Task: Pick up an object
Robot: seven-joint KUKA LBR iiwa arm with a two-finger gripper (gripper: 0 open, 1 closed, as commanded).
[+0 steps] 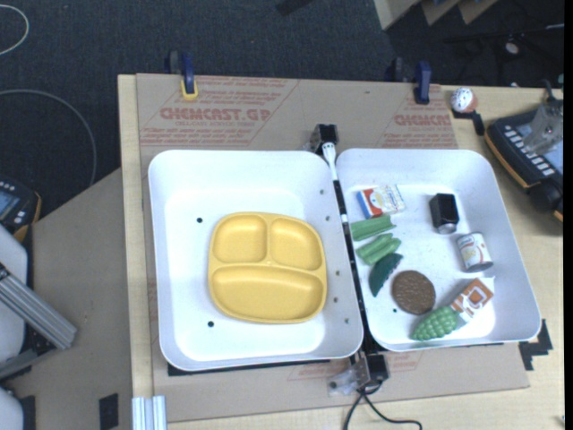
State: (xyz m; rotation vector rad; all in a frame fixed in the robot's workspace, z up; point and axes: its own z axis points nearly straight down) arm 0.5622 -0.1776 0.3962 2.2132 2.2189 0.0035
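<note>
Camera view, looking down at a slant: a cardboard-topped surface [143, 133] carries two shallow white bins side by side. The left bin [170, 240] holds a yellow divided plate [269, 267]. The right bin [512, 231], on the side the arm reaches in from, holds the small things to choose from:

- a red, white and blue carton [379, 201]
- a black block [443, 211]
- a small can [473, 251] lying on its side
- three green pods [376, 246]
- a brown disc [414, 291]
- a green bumpy bunch [439, 322], touching an orange and white packet [474, 296]

Whether the jaws are open or closed cannot be told.

The black block and the can look like the best picks, since each lies apart from its neighbours. The jaws should come straight down, spread wide, across the narrow width. The crowded pods by the bin wall are best avoided.
</note>
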